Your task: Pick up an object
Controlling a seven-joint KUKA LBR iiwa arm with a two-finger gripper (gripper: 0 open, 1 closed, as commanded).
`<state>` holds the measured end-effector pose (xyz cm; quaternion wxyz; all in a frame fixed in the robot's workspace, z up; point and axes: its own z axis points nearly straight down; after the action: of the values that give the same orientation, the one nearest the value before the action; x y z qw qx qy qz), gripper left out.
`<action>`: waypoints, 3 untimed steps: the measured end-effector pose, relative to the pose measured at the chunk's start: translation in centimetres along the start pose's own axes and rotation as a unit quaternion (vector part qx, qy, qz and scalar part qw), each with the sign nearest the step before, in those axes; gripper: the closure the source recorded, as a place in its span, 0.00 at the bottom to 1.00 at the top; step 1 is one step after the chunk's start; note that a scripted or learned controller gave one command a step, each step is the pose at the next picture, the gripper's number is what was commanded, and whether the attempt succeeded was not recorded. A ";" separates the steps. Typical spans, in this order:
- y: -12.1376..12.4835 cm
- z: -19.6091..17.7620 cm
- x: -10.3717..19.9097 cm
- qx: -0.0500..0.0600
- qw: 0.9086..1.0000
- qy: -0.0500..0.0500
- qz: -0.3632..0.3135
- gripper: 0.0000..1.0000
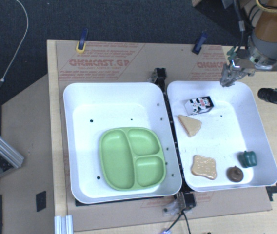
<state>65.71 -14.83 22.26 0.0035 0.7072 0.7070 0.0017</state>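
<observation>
Camera view: the surface [60, 72] is seen bearing two white bins. The left bin [80, 106] is occupied by a green divided plate [131, 158]. The arm [270, 28] is reached in from the upper right, its claw [229, 77] hung above the far edge of the right bin [260, 130]; whether it is open cannot be told. Scattered in that bin are a toast slice [204, 167], a tan wedge [190, 126], a black-and-white packet [199, 105], a teal piece [248, 158] and a brown round piece [235, 174].

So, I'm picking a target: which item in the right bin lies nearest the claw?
The small black-and-white patterned packet; the other four items lie farther from the claw.
</observation>
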 end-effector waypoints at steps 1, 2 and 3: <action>0.1 -4.0 0.0 0.001 1.000 0.000 -0.001 1.00; -1.0 -2.4 5.4 0.006 1.000 0.002 -0.002 1.00; -2.3 -2.9 10.2 0.005 1.000 0.002 -0.002 1.00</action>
<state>63.39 -4.58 25.09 -0.0014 0.7056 0.7086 -0.0003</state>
